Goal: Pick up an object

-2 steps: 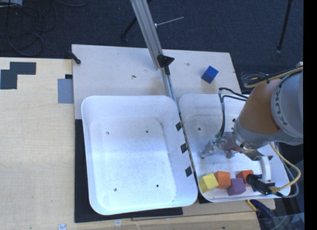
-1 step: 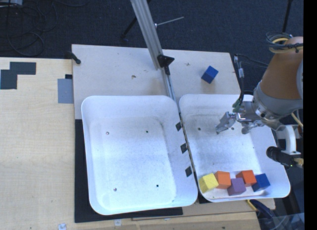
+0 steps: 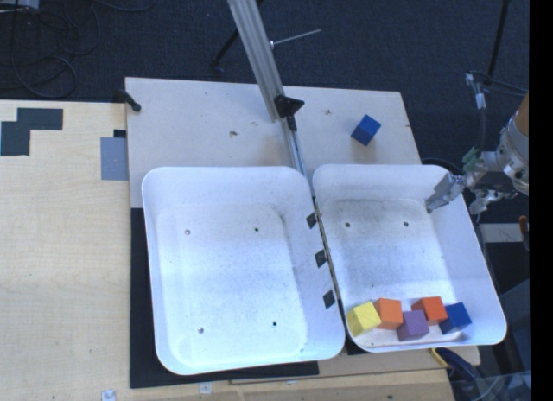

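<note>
Blocks, yellow [image 3: 365, 316], orange [image 3: 390, 311], purple [image 3: 413, 324], red-orange [image 3: 431, 308] and blue [image 3: 456, 315], cluster in the right bin's [image 3: 380, 218] near corner. At that bin's far right rim, the gripper [image 3: 445, 192] carries nothing; its opening cannot be told. Targeting an outer block should avoid jamming neighbours.

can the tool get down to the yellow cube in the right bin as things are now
Probably yes. The yellow cube lies uncovered at the cluster's left end, only an orange cube touching one side.
</note>
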{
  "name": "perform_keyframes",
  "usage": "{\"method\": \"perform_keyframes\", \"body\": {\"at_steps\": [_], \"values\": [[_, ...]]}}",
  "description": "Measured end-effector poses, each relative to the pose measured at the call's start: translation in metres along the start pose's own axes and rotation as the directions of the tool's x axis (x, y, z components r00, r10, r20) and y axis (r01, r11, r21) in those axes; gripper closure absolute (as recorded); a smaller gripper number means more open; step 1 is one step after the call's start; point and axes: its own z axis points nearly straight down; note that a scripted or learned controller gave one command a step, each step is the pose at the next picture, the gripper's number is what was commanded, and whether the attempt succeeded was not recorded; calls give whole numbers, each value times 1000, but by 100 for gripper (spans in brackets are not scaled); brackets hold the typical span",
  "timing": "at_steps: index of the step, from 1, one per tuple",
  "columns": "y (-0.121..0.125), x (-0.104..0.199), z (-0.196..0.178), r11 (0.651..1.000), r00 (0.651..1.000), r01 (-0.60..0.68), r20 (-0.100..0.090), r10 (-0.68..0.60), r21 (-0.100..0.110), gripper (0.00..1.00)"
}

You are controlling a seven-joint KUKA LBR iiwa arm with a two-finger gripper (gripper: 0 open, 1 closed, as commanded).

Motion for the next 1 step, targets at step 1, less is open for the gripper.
{"method": "perform_keyframes", "body": {"at_steps": [1], "values": [[-4,31,94,1000,1000,7,-9,-7,14,0]]}}
